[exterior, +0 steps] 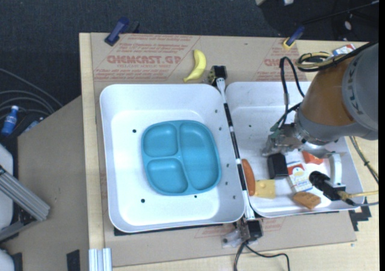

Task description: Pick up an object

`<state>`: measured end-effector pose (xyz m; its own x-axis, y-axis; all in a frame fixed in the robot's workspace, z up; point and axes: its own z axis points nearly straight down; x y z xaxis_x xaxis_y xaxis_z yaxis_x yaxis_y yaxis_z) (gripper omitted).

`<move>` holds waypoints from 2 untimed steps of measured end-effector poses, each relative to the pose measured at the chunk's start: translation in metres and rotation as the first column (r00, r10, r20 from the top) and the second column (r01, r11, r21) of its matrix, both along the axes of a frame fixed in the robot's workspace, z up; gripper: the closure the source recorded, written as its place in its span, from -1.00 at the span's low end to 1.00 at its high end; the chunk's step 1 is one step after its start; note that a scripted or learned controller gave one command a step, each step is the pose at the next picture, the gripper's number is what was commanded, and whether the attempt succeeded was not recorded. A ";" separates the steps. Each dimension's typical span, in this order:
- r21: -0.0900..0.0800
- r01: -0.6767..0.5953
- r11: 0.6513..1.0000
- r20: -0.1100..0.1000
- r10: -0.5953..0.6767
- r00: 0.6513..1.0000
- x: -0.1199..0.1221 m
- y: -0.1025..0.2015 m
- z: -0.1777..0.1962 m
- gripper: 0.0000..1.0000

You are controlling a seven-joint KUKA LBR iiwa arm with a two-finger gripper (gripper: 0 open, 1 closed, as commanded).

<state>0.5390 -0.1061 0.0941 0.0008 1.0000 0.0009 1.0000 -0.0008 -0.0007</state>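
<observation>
My gripper [279,144] hangs low over the middle of the right bin [252,98], with the grey and orange arm coming in from the right. A small black block [277,166] lies just in front of the gripper, close to its tip; whether they touch is unclear. Near the bin's front edge lie an orange-red sausage [246,171], a yellow cheese wedge [265,188], a white and orange carton [298,176] and a brown toast piece [307,200]. A red piece [313,157] shows beside the wrist.
The left bin [120,113] holds a blue divided plate [180,157]. A yellow banana [196,65] lies on the board behind the bins. Clips sit at the board's back corners, blue on the left [116,32]. The rib between the bins [230,131] runs left of the gripper.
</observation>
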 end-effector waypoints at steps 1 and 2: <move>-0.001 -0.001 1.000 0.002 0.001 1.000 0.008 0.034 0.171 1.00; 0.000 -0.001 1.000 -0.002 0.001 1.000 -0.031 0.051 0.171 1.00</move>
